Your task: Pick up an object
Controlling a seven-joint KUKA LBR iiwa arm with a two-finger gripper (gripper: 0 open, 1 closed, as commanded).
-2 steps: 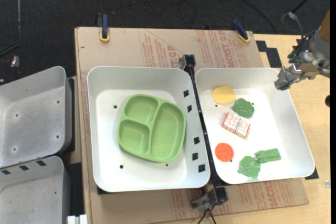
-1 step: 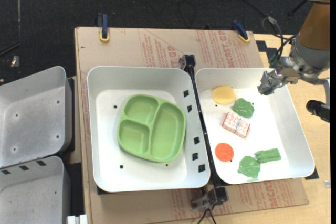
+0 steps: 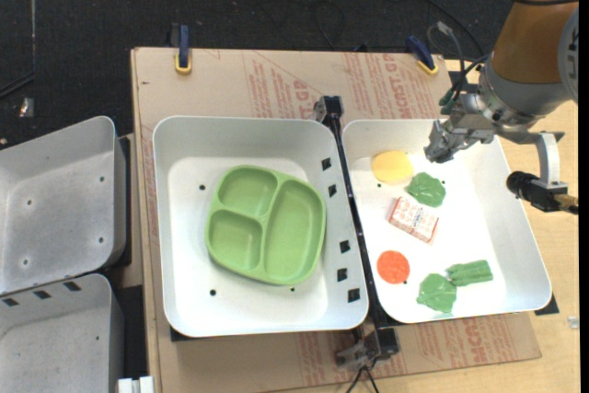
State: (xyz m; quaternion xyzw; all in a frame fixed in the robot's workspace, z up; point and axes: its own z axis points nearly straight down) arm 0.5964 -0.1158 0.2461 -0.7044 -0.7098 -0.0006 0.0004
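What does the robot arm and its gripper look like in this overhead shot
The arm is a rounded, bulky body with a wide orange band above a grey wrist section, and a thin pale ring circles its top. The gripper at its tip is a small dark grey metal assembly. Thin dark cables run beside the wrist, and a black fitting on a white bracket sticks out nearby.

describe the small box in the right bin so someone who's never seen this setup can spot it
Start at the right bin, the one the arm reaches into. Near its middle, below the yellow disc and the green lump and above the orange disc, lies the small box. It is the only flat-sided, rectangular item there: white with red print, lying tilted, while its neighbours are plain-coloured rounded or lumpy shapes.
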